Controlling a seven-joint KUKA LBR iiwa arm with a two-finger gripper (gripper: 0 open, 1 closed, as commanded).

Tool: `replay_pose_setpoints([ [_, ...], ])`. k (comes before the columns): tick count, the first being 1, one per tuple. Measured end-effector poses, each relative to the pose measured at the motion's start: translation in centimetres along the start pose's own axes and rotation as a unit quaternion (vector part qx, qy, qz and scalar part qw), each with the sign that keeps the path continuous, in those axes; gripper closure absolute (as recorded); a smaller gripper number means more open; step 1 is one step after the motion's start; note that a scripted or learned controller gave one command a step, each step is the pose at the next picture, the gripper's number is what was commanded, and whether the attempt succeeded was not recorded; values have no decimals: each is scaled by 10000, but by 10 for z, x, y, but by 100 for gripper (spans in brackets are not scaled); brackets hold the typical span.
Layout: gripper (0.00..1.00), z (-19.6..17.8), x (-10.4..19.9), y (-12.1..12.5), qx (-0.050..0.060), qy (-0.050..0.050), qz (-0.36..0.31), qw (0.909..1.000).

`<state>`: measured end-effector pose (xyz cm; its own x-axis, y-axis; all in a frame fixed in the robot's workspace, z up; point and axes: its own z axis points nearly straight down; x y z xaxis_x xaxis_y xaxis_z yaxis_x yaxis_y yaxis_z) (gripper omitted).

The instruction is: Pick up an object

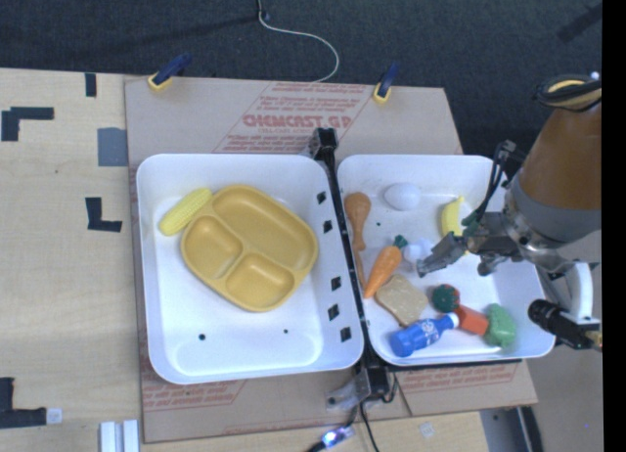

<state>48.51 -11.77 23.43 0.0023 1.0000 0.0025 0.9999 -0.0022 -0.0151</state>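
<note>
The right bin (430,164) serves as the landmark: it sits on a cardboard sheet (293,117) on the desk (59,245), touching the left bin (156,274) along a black clipped seam. The arm (567,166) comes in over the right bin's right wall, covering that edge, and its hand (460,249) hangs above the bin's middle right; dark linkages blur together there, so whether it is apart or together cannot be told, and nothing is seen gripped. Inside the right bin, by its left wall, lie a brown drumstick (357,213) and an orange carrot (384,269); a white egg (402,195) lies near the far wall, and a yellow item (451,216), partly hidden by the hand, just right of it. Toward the near wall lie a bread slice (403,298), a blue bottle (423,335), a dark green piece (446,296), a red-orange piece (472,320) and a green piece (502,326), crowded and hard to identify. The left bin holds a yellow divided tray (249,245) with a corn cob (185,211) touching its far-left corner.
</note>
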Motion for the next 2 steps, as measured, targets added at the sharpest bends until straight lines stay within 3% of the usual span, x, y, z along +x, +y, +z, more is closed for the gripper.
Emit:
replay_pose_setpoints([
  [1,0,-6,0,3,-67,-10,-17,10000],
  [2,0,54,-3,10,-39,-8,-14,10000],
])
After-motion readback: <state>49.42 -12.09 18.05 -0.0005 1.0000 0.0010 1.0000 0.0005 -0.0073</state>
